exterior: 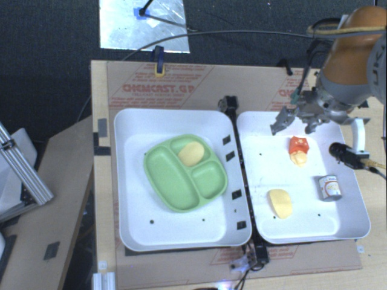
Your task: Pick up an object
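My gripper [297, 124] hangs over the far part of the right bin [351, 228], its two grey fingers spread apart with nothing between them. Just below it lies a small red and yellow toy [298, 149]. A pale yellow oval piece [280, 203] rests near the bin's front. A small tin can [329, 188] lies on its side toward the right wall. In the left bin [136, 234] sits a green divided plate [184, 173] with a yellow piece [191, 153] in its top compartment.
A black ridge with clips [237, 162] runs between the two bins. A blue and yellow clamp [159, 60] stands at the board's far edge. A shiny foil sheet [145, 17] lies beyond the bench, and a metal frame [21, 168] stands at the left.
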`<move>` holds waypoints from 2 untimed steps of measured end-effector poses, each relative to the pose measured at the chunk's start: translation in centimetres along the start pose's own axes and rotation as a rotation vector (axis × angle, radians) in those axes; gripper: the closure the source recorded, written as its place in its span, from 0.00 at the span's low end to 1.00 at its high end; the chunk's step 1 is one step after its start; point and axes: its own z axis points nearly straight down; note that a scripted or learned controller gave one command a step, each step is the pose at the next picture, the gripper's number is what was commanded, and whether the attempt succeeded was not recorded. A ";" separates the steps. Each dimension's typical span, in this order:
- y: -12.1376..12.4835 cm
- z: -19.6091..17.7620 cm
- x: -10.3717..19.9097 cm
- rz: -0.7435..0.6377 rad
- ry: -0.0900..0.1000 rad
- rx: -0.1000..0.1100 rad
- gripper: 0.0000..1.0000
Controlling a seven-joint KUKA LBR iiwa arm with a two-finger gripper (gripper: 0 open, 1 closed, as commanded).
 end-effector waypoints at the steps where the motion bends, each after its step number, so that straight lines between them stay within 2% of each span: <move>1: 0.2 -0.8 0.0 -0.002 -0.001 -0.013 0.00; 2: 0.6 5.1 0.2 0.000 -0.001 -0.014 0.00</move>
